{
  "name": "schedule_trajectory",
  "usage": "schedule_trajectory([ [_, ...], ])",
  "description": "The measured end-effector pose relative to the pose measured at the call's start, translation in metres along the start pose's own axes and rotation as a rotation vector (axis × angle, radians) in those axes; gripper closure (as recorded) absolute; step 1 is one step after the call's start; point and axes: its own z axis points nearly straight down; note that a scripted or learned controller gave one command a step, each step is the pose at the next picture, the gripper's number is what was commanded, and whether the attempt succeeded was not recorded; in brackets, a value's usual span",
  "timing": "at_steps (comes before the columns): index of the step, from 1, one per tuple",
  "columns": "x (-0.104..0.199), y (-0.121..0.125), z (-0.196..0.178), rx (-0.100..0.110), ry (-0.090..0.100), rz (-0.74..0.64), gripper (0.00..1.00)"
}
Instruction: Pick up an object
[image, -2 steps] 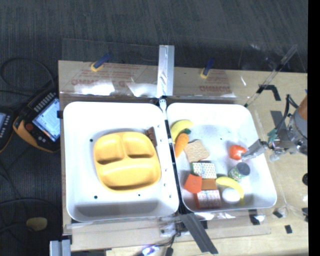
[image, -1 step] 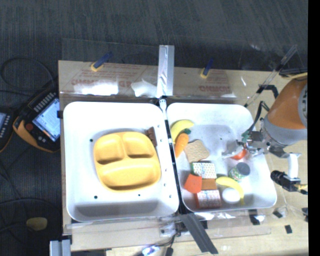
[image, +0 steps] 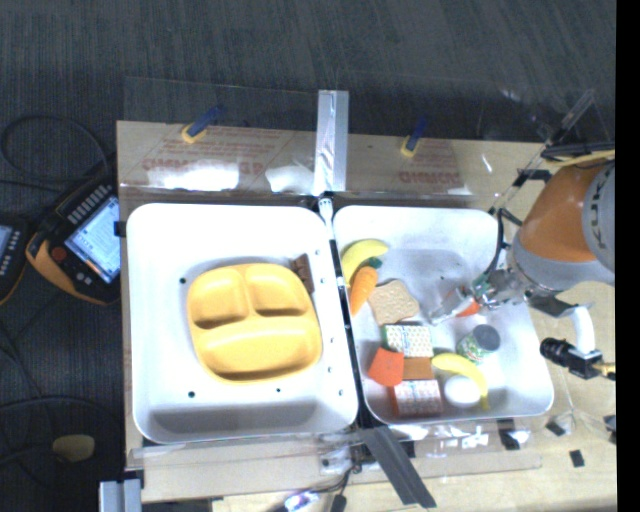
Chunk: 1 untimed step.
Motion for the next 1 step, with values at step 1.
schedule_trajectory([
  [1, -0.013, 0.0463, 0.0021, -0.005, -0.001, -0.124, 0.0],
])
